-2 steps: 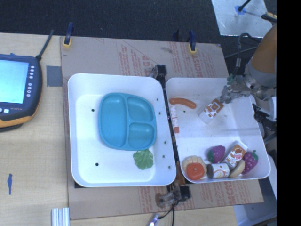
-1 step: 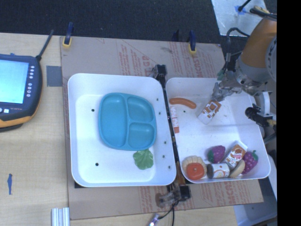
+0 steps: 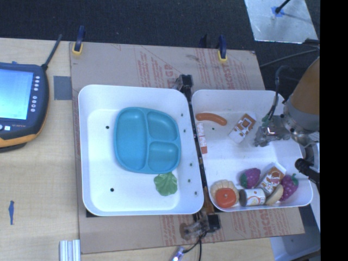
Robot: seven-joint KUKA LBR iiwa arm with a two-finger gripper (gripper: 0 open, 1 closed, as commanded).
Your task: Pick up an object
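Camera view: gripper (image 3: 265,136) hangs low over the right bin (image 3: 217,99), nothing pinched — finger state unreadable. Nearest target is the small carton (image 3: 242,128), just left of it, sausage (image 3: 211,118) beyond. Advice — centre over the carton, descend straight.

Red print on cardboard sheet (image 3: 163,58), on small cartons, all too blurred to read
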